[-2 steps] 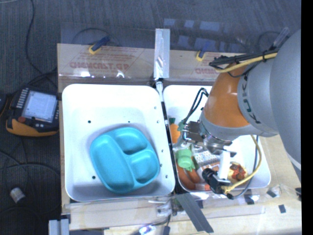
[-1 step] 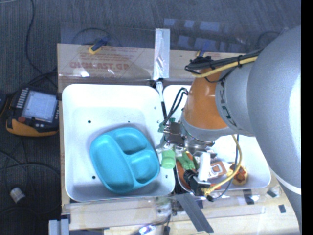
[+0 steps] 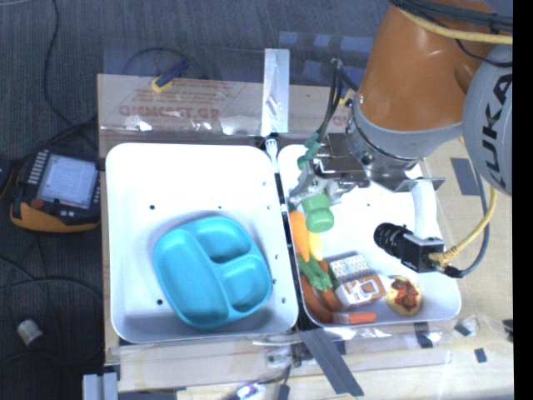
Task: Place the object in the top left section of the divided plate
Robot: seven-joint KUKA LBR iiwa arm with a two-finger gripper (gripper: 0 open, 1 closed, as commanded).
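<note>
A blue divided plate (image 3: 212, 269) lies in the left bin (image 3: 133, 182), towards its front, with one long section and two smaller ones. My gripper (image 3: 319, 193) hangs over the left side of the right bin (image 3: 433, 307), close to the wall between the bins. A short green cylinder-shaped toy (image 3: 318, 215) sits between its fingertips and sticks out below them, so the gripper is shut on it. The toy hangs above an orange carrot (image 3: 297, 232), apart from the plate.
The right bin's front holds a green leafy piece (image 3: 313, 270), a reddish sausage (image 3: 321, 295), a grey gridded block (image 3: 350, 265), a small printed box (image 3: 361, 290), a red bar (image 3: 355, 317) and a tart (image 3: 404, 295). A handheld console (image 3: 54, 190) lies left of the bench.
</note>
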